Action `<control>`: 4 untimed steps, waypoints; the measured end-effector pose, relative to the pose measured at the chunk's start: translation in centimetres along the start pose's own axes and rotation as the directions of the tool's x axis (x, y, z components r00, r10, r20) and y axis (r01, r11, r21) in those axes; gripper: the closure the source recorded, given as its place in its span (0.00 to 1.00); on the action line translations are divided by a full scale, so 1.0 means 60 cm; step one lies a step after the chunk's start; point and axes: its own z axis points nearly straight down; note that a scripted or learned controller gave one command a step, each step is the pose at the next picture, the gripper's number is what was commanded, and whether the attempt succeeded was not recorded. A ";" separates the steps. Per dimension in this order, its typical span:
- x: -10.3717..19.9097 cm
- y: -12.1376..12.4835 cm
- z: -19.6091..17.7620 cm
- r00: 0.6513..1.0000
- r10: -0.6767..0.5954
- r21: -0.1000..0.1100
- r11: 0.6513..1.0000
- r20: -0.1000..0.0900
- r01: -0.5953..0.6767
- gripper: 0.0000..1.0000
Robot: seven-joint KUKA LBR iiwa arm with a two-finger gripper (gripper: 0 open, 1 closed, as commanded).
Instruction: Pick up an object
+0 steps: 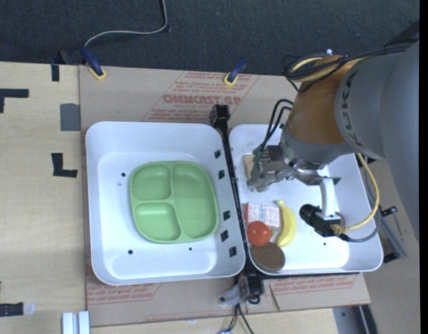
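Robotics lab: cardboard-covered bench (pixel 200 103), yellow clamps (pixel 95 68), black tape marks (pixel 60 164) far left of pincer, loose black cable (pixel 158 5) above.

A bulky grey arm (pixel 391 82) wears an orange band (pixel 318 110), with yellow and black cables looping around it.
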 end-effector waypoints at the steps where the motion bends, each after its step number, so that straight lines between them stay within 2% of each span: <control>1: -0.001 -0.001 0.001 1.000 0.001 0.001 1.000 0.000 -0.001 0.00; 2: -0.116 -0.029 0.128 1.000 0.004 0.003 1.000 0.001 -0.004 0.00; 3: -0.114 0.148 0.164 1.000 0.001 -0.005 1.000 0.002 -0.001 0.00; 4: -0.121 0.187 0.170 1.000 0.009 0.043 0.999 -0.007 -0.009 0.00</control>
